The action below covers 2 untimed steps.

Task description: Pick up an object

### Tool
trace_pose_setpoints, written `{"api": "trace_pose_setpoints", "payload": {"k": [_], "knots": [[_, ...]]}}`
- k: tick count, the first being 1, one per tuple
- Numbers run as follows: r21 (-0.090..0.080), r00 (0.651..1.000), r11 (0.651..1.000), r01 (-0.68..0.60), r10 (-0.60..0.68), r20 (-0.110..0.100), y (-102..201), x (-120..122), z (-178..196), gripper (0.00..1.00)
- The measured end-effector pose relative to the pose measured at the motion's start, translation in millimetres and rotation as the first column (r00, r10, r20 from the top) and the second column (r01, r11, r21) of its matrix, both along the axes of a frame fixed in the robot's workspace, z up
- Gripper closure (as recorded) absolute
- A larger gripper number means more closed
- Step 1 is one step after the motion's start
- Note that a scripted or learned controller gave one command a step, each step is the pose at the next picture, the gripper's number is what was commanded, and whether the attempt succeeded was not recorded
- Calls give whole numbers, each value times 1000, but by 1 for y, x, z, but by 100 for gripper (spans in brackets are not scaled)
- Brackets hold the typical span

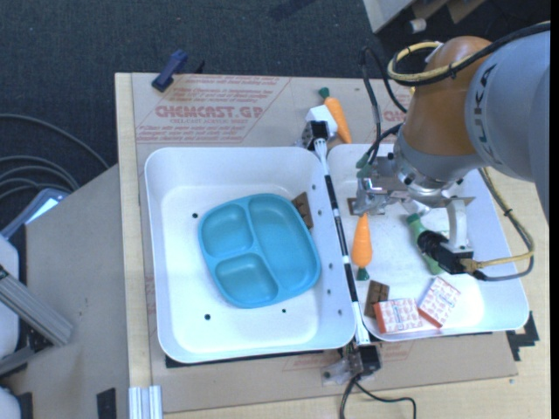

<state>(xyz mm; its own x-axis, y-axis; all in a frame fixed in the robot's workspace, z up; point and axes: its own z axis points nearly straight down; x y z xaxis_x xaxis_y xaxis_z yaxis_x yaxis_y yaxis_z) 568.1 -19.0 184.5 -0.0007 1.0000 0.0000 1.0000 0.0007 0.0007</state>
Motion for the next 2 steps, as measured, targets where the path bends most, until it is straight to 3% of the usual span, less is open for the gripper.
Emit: {"api": "trace_pose_setpoints", "payload": {"k": [1, 2], "knots": [[1, 1000, 1000, -1, 1, 0, 55, 3, 6, 100], [1, 1000, 1000, -1, 1, -1, 76, 14, 12, 100]]}}
